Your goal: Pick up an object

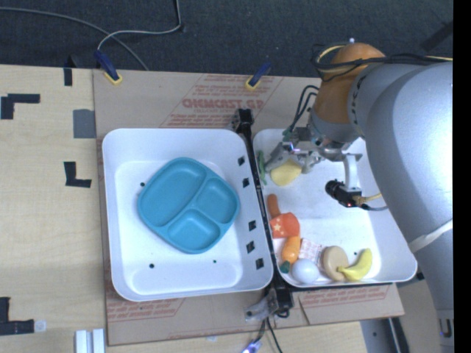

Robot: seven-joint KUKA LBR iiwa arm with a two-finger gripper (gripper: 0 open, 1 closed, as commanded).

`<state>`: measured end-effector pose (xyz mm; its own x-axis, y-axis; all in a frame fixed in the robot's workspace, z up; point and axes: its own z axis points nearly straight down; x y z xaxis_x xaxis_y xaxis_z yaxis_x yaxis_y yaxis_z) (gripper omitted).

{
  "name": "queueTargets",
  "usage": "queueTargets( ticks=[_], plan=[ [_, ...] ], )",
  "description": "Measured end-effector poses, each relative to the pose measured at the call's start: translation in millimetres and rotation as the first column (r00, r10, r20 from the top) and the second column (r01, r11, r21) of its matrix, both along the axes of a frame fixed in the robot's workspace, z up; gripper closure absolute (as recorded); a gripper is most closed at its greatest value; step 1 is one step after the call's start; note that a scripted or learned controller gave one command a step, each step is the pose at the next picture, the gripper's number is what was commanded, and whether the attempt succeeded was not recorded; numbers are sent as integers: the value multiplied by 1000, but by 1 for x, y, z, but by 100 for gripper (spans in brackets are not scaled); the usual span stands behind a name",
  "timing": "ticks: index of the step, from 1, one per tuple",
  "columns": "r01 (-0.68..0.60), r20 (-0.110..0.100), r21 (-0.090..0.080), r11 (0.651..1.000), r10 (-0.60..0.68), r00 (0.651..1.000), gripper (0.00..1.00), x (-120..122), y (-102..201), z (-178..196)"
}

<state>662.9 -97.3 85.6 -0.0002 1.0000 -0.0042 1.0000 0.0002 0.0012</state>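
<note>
Arm: the grey arm (412, 138) is reaching in from three o'clock, its orange band (338, 87) sitting up near one o'clock of the view.

Gripper: the gripper (288, 162) is hanging over the upper left corner of the right bin, right at a pale yellow object.

Grip: I cannot tell from here whether it is clenched or released; the wrist is blocking the tips.

Pale yellow object: this lemon-like piece (285, 174) is lying at about eleven o'clock in the right bin, just beside the dividing wall, touching or nearly touching the gripper.

Right bin: the white bin (383, 230) is holding the loose objects, most of them sitting along its left wall and lower edge.

Orange pieces: an orange-red piece (283, 225) is resting at nine o'clock of that bin, with a smaller orange one (291, 249) just below it.

Lower cluster: a white egg-like ball (304, 271), a tan round piece (334, 260) and a yellow banana (356, 265) are lying together at six o'clock, close to one another.

Left bin: the other white bin (121, 197) is holding a blue divided plate (188, 204), lying flat and turned at a slant near its centre.

Bench: brown cardboard (176, 98) is lying under both bins.
</note>
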Motion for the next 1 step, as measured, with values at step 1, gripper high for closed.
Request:
queueTargets(
  ticks=[1],
  plan=[
    [-2,-1,1,1000,2,1000,0,6,-2,0]
  ],
)
